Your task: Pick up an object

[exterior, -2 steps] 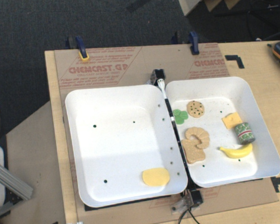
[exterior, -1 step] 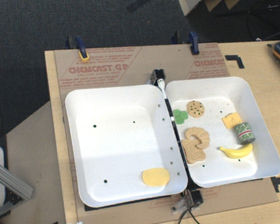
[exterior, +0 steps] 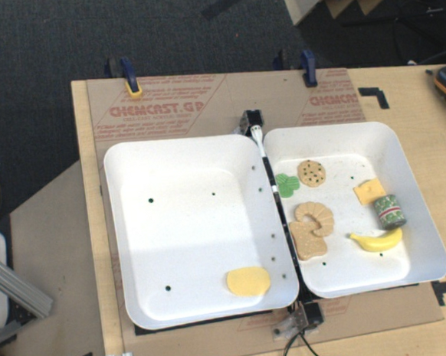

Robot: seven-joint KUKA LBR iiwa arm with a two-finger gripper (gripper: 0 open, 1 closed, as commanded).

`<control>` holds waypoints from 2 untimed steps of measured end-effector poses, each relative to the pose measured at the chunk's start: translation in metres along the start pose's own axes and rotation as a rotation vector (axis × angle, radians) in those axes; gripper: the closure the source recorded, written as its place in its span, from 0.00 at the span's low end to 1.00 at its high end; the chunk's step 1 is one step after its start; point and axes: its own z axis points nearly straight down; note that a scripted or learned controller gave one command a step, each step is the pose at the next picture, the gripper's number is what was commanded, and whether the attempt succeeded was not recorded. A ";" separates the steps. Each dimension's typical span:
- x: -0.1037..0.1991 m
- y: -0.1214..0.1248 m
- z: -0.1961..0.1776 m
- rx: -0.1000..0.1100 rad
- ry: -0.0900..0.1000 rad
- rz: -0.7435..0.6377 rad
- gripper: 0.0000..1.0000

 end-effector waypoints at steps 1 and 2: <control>0.000 0.000 0.000 0.000 0.000 0.000 1.00; 0.000 0.000 0.000 0.000 0.000 0.000 1.00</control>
